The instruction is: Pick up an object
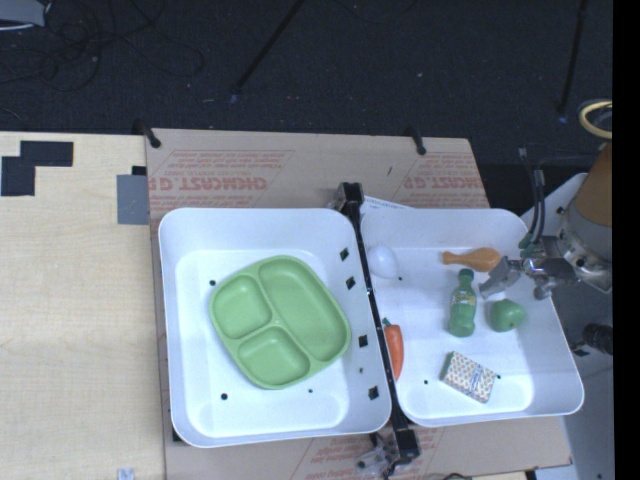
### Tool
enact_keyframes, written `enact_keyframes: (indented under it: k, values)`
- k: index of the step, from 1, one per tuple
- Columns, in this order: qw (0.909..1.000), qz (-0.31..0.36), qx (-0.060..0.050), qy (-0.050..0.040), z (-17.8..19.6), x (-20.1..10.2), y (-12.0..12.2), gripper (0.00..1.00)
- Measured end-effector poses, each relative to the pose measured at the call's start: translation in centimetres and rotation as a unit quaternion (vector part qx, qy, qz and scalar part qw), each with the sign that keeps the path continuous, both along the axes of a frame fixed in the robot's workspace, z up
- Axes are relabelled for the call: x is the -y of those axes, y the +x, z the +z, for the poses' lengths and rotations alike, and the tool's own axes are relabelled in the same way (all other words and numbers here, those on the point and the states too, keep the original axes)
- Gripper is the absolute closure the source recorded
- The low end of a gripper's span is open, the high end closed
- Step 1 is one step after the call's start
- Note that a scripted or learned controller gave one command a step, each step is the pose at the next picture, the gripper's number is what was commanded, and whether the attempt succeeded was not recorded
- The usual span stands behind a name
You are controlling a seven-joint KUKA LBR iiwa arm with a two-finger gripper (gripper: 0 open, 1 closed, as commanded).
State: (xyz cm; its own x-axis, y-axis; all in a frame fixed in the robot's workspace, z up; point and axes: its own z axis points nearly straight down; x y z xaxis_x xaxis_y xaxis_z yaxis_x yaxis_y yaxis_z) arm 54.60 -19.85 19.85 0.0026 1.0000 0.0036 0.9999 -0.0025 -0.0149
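On the brown cardboard bench point(250, 173), the gripper point(520, 271), fingers spread and holding nothing, should drop straight over the round green toy apple point(507, 314).

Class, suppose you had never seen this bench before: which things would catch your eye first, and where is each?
The green divided plate stands out, lying alone in the left bin. In the right bin, a green bottle stands near a green round fruit, with the gripper just above them at the bin's right side.
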Motion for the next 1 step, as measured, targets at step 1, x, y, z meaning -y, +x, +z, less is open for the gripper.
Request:
enact_keyframes:
  k: [1]
  values:
    - [1.0, 0.001, 0.006, -0.0011, 0.68, 0.01, 0.29, 0.0]
